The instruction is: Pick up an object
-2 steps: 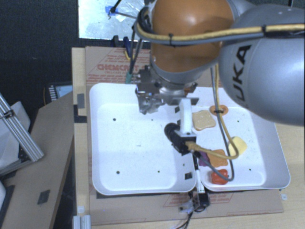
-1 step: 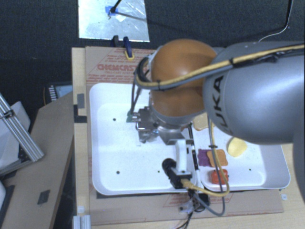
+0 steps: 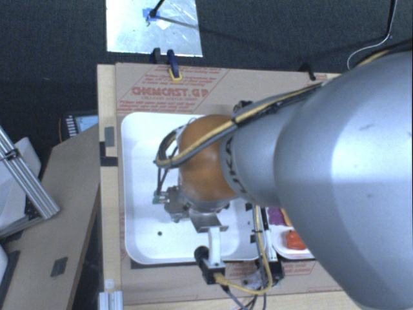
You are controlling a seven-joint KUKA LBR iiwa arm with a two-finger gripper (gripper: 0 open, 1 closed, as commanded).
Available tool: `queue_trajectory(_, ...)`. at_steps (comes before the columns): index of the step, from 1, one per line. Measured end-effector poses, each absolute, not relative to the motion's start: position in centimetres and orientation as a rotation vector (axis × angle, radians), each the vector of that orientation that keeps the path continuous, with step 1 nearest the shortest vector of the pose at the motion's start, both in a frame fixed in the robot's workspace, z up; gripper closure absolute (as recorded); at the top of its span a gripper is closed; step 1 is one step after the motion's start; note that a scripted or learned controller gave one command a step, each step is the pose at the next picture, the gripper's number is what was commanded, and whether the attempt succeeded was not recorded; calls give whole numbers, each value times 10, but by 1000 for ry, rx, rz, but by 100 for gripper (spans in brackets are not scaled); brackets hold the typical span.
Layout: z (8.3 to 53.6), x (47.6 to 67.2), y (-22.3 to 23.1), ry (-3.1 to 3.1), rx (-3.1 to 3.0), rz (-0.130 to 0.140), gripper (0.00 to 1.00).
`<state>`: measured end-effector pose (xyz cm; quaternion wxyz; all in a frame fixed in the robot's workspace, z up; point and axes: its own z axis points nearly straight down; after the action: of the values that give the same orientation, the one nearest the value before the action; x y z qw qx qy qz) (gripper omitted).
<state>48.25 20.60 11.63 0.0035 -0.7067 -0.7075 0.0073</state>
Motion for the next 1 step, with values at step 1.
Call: queue_trajectory(1,83,487,174,-2218,-2223,1,100)
